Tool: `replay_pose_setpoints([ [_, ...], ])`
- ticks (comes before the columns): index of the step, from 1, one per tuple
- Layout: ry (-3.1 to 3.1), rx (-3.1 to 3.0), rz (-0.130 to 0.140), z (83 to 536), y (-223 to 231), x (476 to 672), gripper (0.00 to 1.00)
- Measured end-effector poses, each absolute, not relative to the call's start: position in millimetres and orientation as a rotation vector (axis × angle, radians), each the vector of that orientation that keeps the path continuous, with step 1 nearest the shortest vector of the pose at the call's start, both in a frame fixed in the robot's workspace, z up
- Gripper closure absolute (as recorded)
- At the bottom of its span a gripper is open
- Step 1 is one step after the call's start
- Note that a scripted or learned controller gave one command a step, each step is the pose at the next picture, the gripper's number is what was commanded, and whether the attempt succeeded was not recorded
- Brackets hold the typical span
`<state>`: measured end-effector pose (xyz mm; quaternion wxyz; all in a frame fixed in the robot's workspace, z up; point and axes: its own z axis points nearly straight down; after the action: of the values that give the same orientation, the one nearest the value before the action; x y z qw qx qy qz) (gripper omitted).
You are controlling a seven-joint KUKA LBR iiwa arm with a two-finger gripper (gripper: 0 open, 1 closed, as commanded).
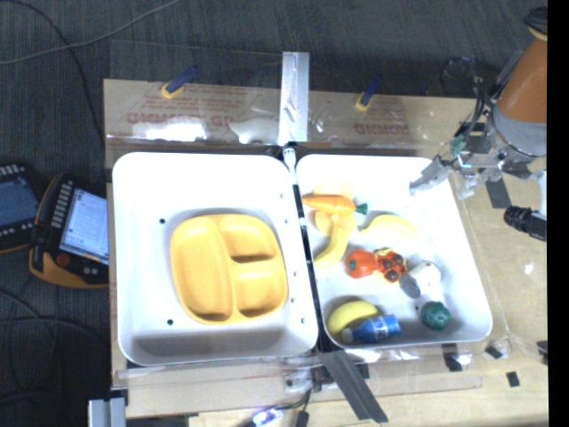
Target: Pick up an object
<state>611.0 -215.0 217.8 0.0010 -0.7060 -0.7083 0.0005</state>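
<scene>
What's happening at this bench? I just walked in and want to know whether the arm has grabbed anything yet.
Nothing is picked up yet. The arm's tool hangs over the upper right corner of the right bin, and nothing is visibly in it. The toys lie below it in that bin: an orange carrot, a red toy, a blue bottle, a dark green ball and some yellow pieces. The left bin holds a yellow divided tray.

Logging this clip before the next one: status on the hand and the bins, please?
Hand over right bin's far right corner, nothing seen in it. Toys piled in the right bin, untouched: banana, blue bottle, green ball. Yellow tray in left bin.
</scene>
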Motion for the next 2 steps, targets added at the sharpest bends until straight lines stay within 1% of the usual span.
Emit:
replay_pose_setpoints([
  [1,-2.256,-2.185,0.001,101.0,-202.6,615.2,0.00],
  [2,-2.040,-2.391,0.005,187.8,-171.3,662.2,0.00],
])
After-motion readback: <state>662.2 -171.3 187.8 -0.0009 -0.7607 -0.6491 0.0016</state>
